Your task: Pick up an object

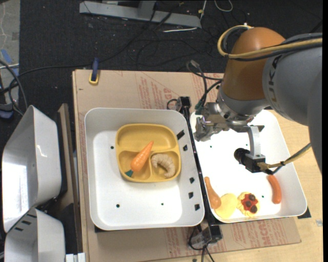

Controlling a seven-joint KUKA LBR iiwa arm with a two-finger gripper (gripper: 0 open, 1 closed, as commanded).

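One red sausage [275,188] in rt bin [226,159], well apart low-right of claw [207,128], claw opening can't tell

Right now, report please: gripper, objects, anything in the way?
Gripper above right bin, far left corner; nothing seen held. Sausage and drumstick lie at near side, apart from it. No obstacle seen.

A tan bench board [148,87] carries faint red print. Dark floor [51,30] lies around it, strewn with black cables [38,68]. A grey rail [138,14] lies beyond; white tubs [31,153] stand left.
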